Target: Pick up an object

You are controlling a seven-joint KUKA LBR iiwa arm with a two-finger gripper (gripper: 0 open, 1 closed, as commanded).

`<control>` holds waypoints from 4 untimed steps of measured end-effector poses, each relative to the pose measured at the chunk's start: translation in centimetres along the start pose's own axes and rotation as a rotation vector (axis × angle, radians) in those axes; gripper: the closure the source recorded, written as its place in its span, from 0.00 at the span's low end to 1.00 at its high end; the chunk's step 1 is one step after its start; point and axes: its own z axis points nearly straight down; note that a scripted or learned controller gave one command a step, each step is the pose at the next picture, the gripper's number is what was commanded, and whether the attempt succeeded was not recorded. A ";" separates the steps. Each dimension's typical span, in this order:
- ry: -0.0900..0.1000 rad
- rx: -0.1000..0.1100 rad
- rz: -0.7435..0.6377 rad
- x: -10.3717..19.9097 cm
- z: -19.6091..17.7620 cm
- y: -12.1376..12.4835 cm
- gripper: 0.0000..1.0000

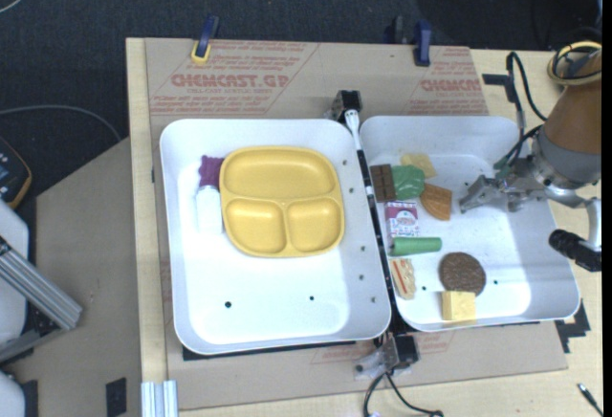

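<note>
The gripper (478, 194) hangs low over the right bin (535, 305) with its jaws open and empty, so the reach is in hand, and next it must close on the nearby brown piece (437, 202).

Right bin (497, 133): toy food (421, 233) crowds its nine o'clock side; bare floor lies toward three o'clock. Yellow divided tray (282, 197) occupies left bin's upper half.
</note>
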 end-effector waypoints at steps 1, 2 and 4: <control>-0.006 -0.004 0.000 -0.2 -1.3 0.0 1.00; -0.012 -0.014 0.001 0.3 -7.7 0.4 1.00; -0.006 -0.002 -0.001 5.4 -12.6 0.0 1.00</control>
